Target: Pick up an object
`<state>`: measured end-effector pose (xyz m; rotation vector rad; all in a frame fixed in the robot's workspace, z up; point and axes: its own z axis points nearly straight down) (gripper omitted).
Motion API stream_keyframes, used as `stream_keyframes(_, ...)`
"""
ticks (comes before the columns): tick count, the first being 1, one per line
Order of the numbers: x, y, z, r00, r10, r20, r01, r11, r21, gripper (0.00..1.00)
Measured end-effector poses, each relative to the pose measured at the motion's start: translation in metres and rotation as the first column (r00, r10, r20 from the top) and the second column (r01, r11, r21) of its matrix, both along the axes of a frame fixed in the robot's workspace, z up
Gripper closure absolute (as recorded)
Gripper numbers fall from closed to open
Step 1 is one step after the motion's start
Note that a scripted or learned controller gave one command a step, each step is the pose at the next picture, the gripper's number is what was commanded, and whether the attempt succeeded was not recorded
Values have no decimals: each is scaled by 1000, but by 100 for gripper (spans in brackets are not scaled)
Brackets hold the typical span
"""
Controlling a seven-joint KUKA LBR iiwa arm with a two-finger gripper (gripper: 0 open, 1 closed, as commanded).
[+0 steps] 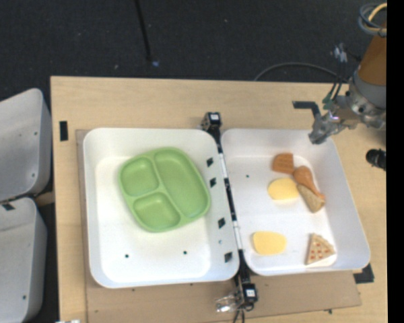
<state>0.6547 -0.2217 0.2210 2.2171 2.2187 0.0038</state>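
The gripper (318, 134) hung over the right bin's (347, 180) far corner; whether it was open could not be told. The nearest object, a brown food piece (283, 162), lay just down-left of it.

— Where is the arm (372, 66)?
— It reaches in over the far right corner of the right bin (353, 237), orange band uppermost, grey wrist below it.
— And the gripper (318, 134)?
— It hangs at the bin's far rim, just inside that corner, tilted toward the bin, with nothing seen between its tips.
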Motion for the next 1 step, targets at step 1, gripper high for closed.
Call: stream_keyframes(1,9,4,51,1000,3,3,-3,1000,-1,100)
